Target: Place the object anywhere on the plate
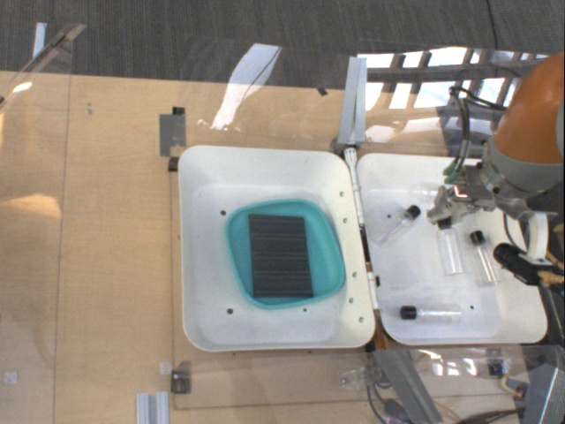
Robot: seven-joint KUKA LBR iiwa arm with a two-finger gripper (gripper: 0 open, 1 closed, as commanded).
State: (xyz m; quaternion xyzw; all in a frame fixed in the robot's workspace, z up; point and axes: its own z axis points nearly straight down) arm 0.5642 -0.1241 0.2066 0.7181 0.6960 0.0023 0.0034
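Plate (pixel 328 263) rim open all sides; dark mat (pixel 281 255) covers centre; tubes (pixel 452 253) crowd right bin (pixel 388 179).

Teal plate (pixel 284 254) in left bin (pixel 203 237), end effector (pixel 444 212) over right bin (pixel 397 179)

A square teal plastic plate (pixel 287 254) carrying a dark ribbed rectangular pad lies flat, well to the left of the tool (pixel 446 212). Clear plastic tubes with black caps (pixel 430 312) lie flat around and below the tool.

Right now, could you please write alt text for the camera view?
The arm's tool hovers over the right bin, among clear tubes with black caps. In the left bin a teal plate holds a dark ribbed pad.
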